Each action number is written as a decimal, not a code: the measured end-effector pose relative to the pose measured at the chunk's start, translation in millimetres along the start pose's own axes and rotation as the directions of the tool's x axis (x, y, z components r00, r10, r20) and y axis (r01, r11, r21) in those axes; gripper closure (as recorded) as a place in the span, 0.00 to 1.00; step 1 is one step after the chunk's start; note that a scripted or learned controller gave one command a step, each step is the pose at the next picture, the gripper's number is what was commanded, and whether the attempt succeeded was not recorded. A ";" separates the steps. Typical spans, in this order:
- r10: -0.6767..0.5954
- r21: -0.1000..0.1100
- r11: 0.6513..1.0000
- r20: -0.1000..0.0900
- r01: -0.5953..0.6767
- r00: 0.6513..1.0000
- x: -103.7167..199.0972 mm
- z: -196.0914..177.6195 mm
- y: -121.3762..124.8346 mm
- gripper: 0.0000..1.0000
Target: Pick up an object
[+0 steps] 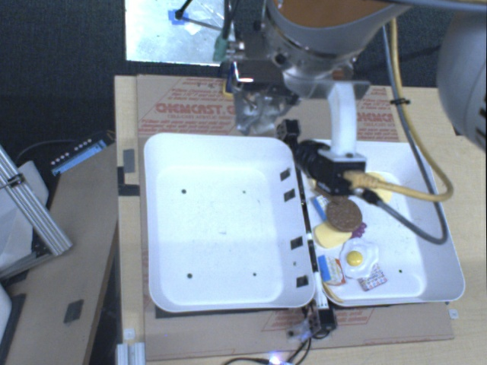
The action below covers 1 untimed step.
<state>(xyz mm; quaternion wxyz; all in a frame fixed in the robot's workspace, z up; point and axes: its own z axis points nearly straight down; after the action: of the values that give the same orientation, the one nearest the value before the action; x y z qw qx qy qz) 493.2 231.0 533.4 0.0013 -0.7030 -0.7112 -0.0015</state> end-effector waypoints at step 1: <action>0.015 -0.002 1.000 0.005 -0.015 1.000 -30.8 -0.6 82.6 1.00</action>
<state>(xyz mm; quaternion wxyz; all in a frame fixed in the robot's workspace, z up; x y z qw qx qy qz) 576.1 201.1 533.9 -0.0011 -0.7082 -0.7060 -0.0005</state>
